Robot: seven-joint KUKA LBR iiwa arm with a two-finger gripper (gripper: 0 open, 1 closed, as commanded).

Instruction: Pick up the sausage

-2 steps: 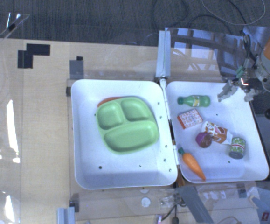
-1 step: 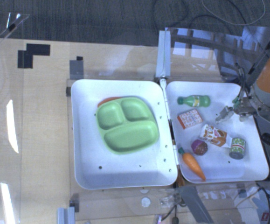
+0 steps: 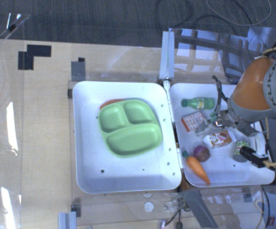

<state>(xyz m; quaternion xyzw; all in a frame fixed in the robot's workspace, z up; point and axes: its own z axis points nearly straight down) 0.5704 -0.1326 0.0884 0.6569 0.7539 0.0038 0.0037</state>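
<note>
A reddish-brown sliver that looks like the sausage (image 3: 111,101) peeks out from behind the far left rim of the green divided plate (image 3: 129,128) in the left bin (image 3: 87,166). The plate hides most of it. My gripper (image 3: 218,119) hangs low over the right bin (image 3: 233,175), between a red-and-white packet (image 3: 193,121) and a small carton (image 3: 218,139). It is well to the right of the sausage, across the wall between the two bins. The grey arm with its orange band (image 3: 250,87) covers the wrist.
The right bin also holds a green bottle (image 3: 199,102), a purple round fruit (image 3: 201,152), a carrot (image 3: 198,169) and a small can (image 3: 241,150). A clear panel frame (image 3: 214,51) stands behind the right bin. Cables lie on the floor beyond.
</note>
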